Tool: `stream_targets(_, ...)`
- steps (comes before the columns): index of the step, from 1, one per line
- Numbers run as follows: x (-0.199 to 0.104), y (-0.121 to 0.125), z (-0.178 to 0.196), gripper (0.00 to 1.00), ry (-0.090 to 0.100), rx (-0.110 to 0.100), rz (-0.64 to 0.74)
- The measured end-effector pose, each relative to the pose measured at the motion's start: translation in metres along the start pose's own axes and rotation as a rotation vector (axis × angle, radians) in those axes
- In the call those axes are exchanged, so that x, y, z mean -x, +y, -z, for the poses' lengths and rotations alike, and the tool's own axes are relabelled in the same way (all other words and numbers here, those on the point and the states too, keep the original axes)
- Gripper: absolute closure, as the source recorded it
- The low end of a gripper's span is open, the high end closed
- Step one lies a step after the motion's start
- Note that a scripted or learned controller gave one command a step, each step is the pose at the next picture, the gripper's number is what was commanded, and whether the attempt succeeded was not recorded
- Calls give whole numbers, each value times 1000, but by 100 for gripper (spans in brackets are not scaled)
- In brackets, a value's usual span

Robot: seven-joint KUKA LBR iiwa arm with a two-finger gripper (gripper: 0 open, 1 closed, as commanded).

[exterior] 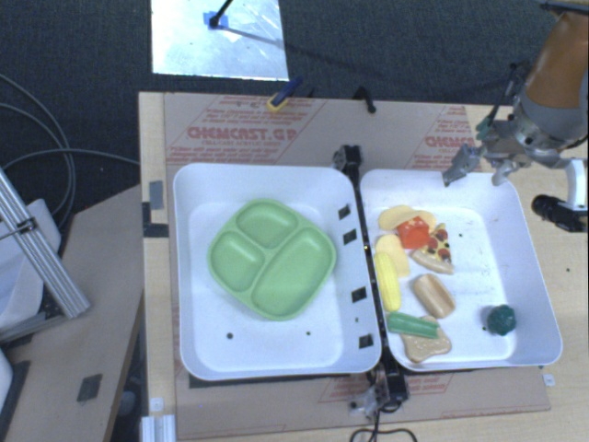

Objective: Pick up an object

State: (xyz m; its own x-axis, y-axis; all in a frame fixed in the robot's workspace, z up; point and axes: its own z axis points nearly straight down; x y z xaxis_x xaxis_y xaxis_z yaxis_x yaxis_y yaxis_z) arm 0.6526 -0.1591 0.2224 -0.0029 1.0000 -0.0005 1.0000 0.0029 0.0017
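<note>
Camera view: the claw (478, 167) hangs at the upper right of the frame, over the top edge of the right bin (538, 288). Its two fingers (457, 168) are spread wide apart with nothing between them.

Below it and toward the left side of that bin lies a cluster of toy food. A pale yellow piece (397, 215) sits uppermost, touching a red piece (415, 235). A pizza slice (434, 252) lies just right of these. A yellow corn cob (388, 281) runs down along the bin's left wall. A hot dog (433, 296) rests below the pizza slice, then a green stick (411, 324) and a tan biscuit shape (426, 345) near the bottom edge. A dark green ball (502, 319) sits apart at the lower right.

The left bin (202, 339) holds a green divided plate (271, 259).
</note>
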Motion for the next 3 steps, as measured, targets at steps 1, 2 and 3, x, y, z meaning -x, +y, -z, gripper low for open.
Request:
stream_targets(1,-74,-55,-101,0,6,-13,6)
stream_targets(2,12,19,-73,0,-4,10,-2)
stream_targets(3,-69,-25,-125,0,4,-6,5)
